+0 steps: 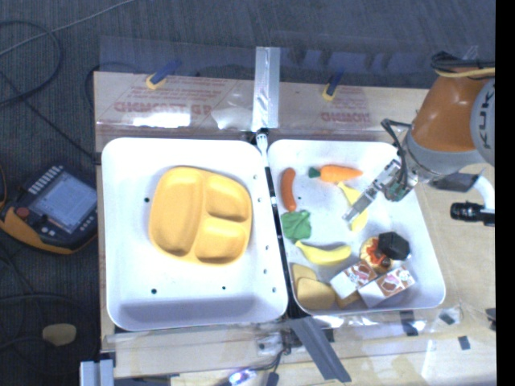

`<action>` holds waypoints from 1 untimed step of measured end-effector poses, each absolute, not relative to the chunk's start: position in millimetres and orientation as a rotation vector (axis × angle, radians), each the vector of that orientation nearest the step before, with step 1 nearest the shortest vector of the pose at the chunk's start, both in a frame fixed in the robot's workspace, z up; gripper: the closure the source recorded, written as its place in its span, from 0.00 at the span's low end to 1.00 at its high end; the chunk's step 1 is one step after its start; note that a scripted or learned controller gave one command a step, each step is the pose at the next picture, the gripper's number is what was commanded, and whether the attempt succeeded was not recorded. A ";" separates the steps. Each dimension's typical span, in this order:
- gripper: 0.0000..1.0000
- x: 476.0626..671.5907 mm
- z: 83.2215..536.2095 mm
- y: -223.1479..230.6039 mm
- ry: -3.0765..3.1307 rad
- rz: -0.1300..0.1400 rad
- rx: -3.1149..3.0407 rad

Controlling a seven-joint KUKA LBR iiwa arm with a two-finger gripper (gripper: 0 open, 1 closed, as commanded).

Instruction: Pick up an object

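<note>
The right bin (pixel 418 215) holds several toy foods: an orange carrot (pixel 338 172), a red sausage (pixel 288 189), a green leafy piece (pixel 296 225), a yellow banana (pixel 326 253) and a yellow wedge (pixel 352 195). My gripper (pixel 360 206) reaches in from the right, slanting down-left, and sits over the yellow wedge, partly hiding it. I see nothing lifted off the bin floor.
A black lump (pixel 394 245), red-and-white boxes (pixel 376 280) and a tan bread piece (pixel 312 291) crowd the right bin's near corner. The left bin (pixel 129 288) holds a yellow divided tray (pixel 201 214). A divider rim (pixel 273 232) separates the bins.
</note>
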State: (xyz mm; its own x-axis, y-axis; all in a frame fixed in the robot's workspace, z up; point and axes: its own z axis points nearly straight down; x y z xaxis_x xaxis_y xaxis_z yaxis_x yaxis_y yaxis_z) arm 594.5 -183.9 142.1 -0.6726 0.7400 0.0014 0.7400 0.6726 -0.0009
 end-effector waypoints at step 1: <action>0.00 645.2 89.1 -158.2 -2.695 0.006 -1.606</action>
